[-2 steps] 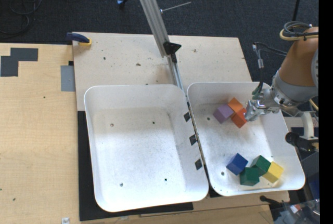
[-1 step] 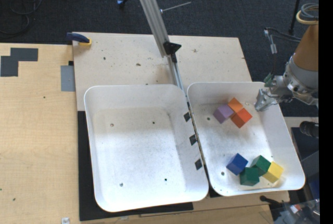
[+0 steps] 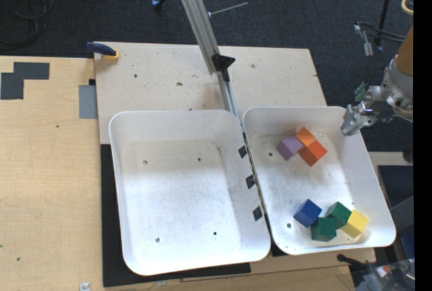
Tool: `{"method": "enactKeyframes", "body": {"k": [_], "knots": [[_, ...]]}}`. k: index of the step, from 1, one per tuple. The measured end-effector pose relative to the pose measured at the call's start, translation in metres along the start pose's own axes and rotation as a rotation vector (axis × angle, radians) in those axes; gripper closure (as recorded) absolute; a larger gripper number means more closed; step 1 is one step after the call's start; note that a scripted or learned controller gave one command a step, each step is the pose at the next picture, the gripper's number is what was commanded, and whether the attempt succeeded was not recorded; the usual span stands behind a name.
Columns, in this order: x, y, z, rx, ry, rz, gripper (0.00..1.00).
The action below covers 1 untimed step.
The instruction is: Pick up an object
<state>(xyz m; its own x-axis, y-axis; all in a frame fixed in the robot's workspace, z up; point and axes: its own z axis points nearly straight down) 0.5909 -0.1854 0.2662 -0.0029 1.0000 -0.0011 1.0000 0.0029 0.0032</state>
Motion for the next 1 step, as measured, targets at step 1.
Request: {"method": "enactKeyframes", "body": {"k": [1], "knots": [[0.0473,0.0016,0.0,0.006,0.003,-0.002,1.0]]}}
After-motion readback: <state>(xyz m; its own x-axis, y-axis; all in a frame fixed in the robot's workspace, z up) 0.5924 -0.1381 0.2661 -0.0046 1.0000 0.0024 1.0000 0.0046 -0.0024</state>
